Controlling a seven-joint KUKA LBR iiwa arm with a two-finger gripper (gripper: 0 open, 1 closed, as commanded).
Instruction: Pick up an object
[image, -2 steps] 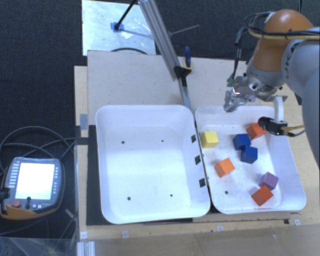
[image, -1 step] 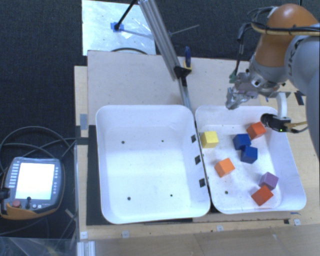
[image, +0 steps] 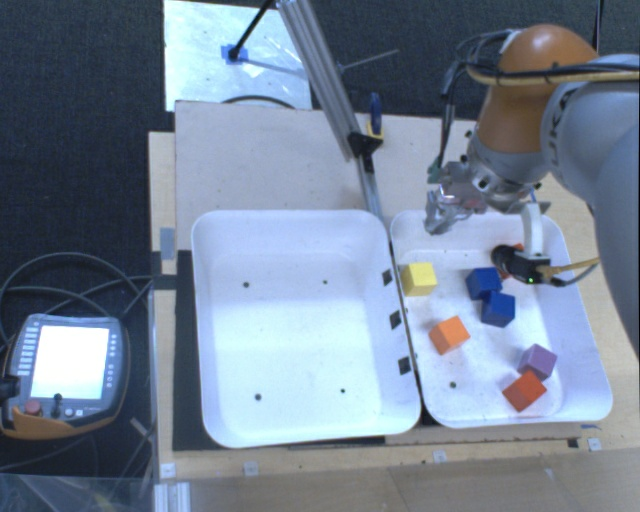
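From the camera above the bench, the arm (image: 560, 110) reaches in from the right, its orange band above the wrist, and the gripper (image: 445, 212) hangs over the far-left corner of the right bin (image: 590, 400). Whether its jaws are open or closed cannot be told, since the metal parts blur together, and nothing is visible between them. Six blocks lie on the floor of that bin: a yellow cube (image: 418, 277) closest to the gripper, just beside the wall shared with the left bin (image: 300, 320); two blue cubes, one (image: 483, 282) touching or nearly touching the other (image: 498, 308); an orange cube (image: 449, 334) below the yellow one; a purple cube (image: 537, 359); and a red-orange cube (image: 524, 390) just beside it, nearest the front rim. All are roughly cubic (so none shows a clear long axis), though the orange, purple and red-orange ones sit turned at an angle to the bin's walls. A teach pendant (image: 62, 372) rests at the far left, off the bench.
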